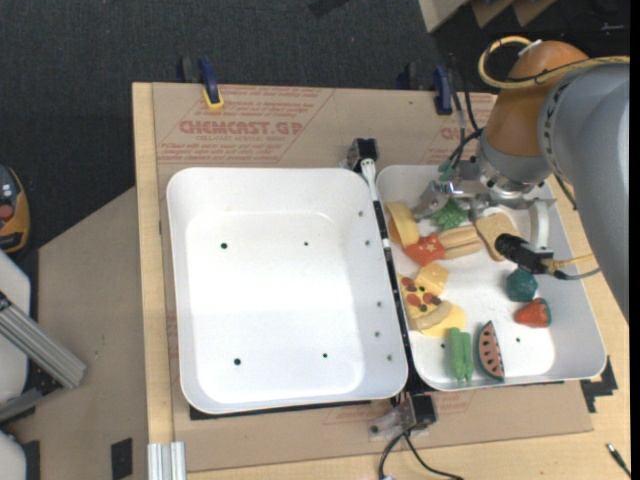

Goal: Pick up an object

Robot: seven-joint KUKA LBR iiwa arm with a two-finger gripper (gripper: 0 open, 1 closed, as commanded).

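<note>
Claw low over green toy.

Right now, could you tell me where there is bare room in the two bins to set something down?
The left bin is bare floor wall to wall. In the right bin, room remains along the front right, between the watermelon slice and the strawberry. The back is crowded under the gripper, and the pizza slice and green vegetable fill the divider side.
</note>
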